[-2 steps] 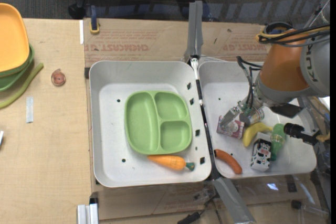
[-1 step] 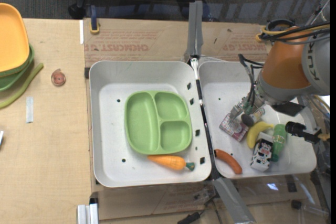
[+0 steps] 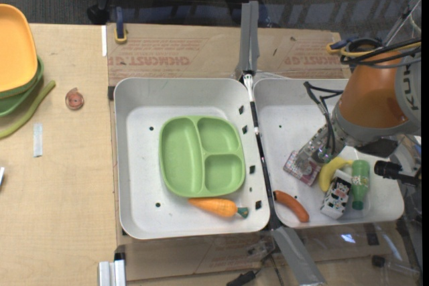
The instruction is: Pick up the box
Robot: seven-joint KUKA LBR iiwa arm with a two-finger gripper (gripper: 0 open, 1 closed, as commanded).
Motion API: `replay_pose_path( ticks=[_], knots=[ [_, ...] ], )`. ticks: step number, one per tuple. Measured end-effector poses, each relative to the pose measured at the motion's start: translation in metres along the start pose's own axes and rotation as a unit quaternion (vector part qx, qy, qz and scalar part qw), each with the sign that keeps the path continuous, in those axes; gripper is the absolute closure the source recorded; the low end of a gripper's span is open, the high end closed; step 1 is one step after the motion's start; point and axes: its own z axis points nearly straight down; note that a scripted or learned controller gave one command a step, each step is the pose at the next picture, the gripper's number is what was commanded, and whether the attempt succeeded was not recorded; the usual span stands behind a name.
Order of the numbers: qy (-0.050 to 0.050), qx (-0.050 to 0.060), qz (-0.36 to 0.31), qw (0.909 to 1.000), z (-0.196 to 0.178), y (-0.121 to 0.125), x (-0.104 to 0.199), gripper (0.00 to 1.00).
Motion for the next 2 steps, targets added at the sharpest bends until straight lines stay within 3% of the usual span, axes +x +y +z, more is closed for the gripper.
replay_pose_path(
  ticks=[1,2],
  knots=[
    [0.001,0.000,0.167,0.9860,-0.0004,-0.0380,0.0082,1.00],
    [0.001,0.004,0.168,0.9857,0.0025,-0.0413,0.0082,0.00]
  ],
)
